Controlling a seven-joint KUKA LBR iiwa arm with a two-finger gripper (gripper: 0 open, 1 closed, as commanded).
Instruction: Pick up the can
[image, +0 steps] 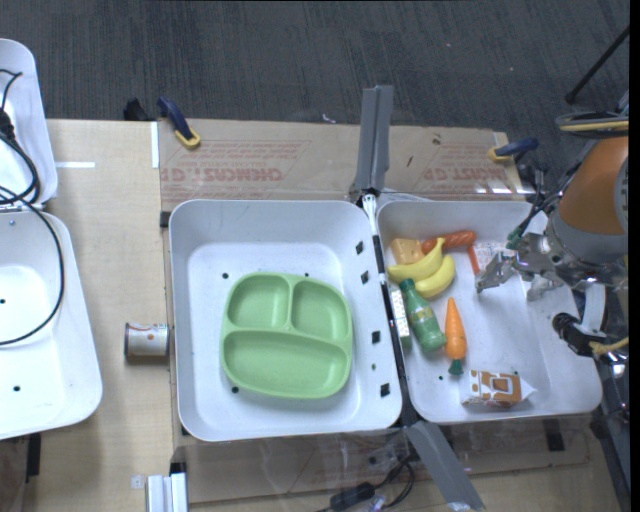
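Over the right bin: the jaws (512, 272) hang above its upper right part, spread apart with nothing between them.
Arm: grey with an orange band (598, 190), entering from the right side.
Can (147, 340): far to the left of the jaws, lying on its side on the counter (120, 200), just outside the left wall of the left bin (185, 300) (so in neither bin).
Left bin contents: a green divided plate (290, 335), well left of the jaws, flat in the middle of the bin.
Right bin (560, 395): holds all the small items below.
Banana (425, 272): left of the jaws, close by, with an orange block (404, 250) touching its upper end.
Red piece (458, 240): up and left of the jaws, possibly a chilli, too small to be sure.
Green bottle (422, 318): down and left of the jaws, lying on its side beside the bin's left wall.
Carrot (455, 330): just right of the bottle, below and left of the jaws.
Small carton (495, 388): well below the jaws, near the bin's front edge.
Blue clamps (178, 122): on the cardboard at the back edge of the counter.
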